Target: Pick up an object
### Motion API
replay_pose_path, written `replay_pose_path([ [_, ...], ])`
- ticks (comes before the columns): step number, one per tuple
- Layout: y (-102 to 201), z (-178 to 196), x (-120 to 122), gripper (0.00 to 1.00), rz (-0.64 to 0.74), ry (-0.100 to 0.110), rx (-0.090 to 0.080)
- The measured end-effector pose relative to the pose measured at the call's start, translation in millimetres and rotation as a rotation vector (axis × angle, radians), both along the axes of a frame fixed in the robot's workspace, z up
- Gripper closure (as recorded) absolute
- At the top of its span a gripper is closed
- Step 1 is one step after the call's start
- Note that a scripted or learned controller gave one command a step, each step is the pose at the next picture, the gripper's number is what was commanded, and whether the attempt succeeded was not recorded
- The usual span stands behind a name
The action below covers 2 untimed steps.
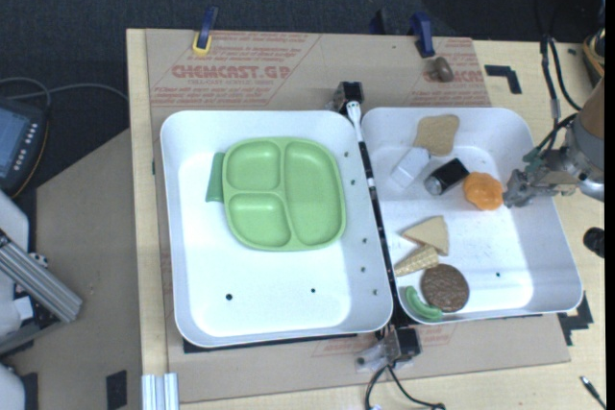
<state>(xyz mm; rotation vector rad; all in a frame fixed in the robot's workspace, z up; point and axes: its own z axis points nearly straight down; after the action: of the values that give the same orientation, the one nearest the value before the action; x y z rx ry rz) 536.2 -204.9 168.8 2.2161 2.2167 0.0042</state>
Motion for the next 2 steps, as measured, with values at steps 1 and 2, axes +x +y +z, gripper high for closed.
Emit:
replay_pose_path([
  [1,-1,54,1,1.00,0.001,0.000,0.000],
  [2,53,65,10,1.00,0.005,0.003,0.003],
])
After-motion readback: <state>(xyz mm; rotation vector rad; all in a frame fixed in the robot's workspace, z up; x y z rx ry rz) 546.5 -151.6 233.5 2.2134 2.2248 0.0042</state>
